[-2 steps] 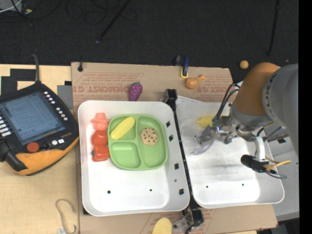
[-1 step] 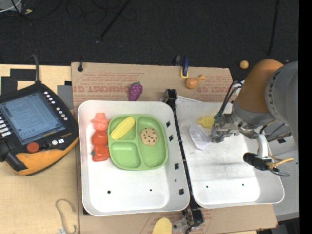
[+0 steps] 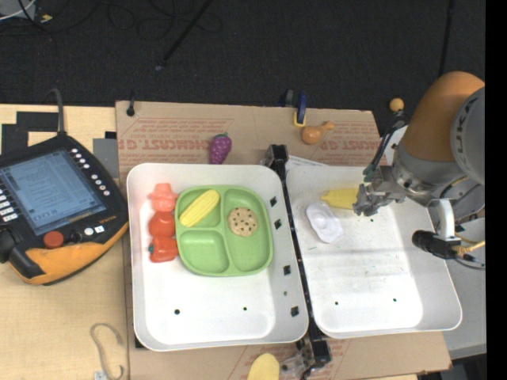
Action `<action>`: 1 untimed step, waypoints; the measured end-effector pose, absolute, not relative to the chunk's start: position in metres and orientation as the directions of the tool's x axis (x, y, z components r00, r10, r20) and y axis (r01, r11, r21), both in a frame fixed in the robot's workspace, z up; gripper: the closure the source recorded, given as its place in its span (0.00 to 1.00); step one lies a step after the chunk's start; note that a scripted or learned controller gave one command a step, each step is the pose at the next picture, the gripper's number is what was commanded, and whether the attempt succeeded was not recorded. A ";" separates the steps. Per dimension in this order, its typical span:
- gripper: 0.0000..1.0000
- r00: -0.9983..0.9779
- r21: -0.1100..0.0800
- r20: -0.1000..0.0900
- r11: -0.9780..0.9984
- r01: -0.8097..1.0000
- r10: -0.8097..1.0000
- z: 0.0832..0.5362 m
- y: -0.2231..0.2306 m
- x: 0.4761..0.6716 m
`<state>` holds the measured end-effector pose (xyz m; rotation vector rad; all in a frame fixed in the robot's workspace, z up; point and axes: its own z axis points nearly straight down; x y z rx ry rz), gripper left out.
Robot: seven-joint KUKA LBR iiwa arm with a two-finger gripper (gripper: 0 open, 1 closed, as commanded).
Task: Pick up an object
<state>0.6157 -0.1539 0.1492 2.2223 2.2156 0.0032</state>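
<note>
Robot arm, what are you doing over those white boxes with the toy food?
The robot arm's gripper is down in the right bin, right beside a yellow toy and near a white object. It is trying to pick something up, but nothing can be seen between its fingers yet. In the left bin sit a green divided plate with a toy corn and a cookie, plus a red toy beside it.

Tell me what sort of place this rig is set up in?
Most likely a robotics lab bench. A control tablet lies beside two white bins stocked with toy food, such as a cookie on a green plate, and the gripper hangs over the right bin.
</note>
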 end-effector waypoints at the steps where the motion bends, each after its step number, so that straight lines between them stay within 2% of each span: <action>1: 1.00 0.006 0.003 -0.001 -0.006 1.000 1.000 0.196 -0.160 0.609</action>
